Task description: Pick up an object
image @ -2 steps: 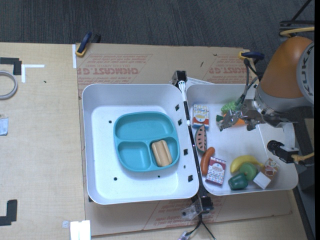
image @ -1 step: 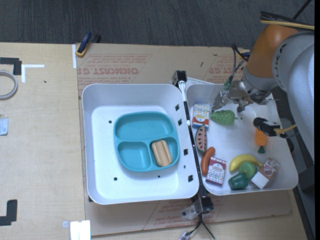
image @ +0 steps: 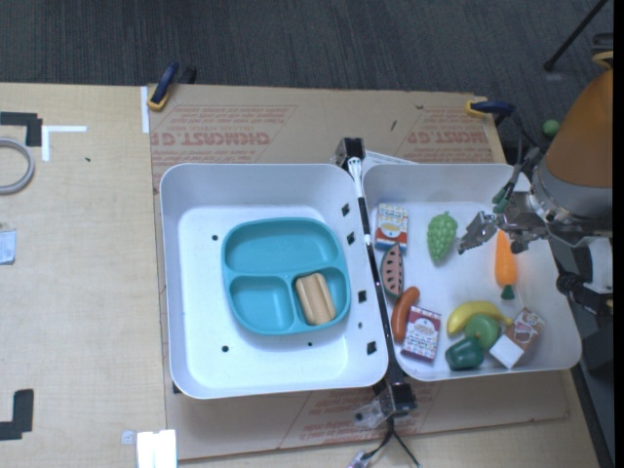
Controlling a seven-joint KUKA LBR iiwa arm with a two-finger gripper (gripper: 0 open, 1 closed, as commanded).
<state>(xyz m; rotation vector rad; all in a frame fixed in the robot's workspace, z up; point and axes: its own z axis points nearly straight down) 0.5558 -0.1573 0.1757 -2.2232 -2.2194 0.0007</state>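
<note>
So I've got the gripper point(image: 480, 232) hovering over the right bin point(image: 458, 178), jaws spread open with nothing between them. Closest pick is the green grapes point(image: 443, 235), just beside the fingertips on the far side from the arm; the carrot point(image: 505, 260) sits just behind the jaws, toward the wrist. I'd centre on the grapes, drop straight, close slow so they don't roll off.

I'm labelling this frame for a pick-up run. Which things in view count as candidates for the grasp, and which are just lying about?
Part of the job:
end effector
green grapes
carrot
banana
green pepper
watermelon slice
sausage
two small cartons
right bin

Lying about:
teal divided plate holding a bread roll
left bin
blue clamps
cardboard sheet
</note>
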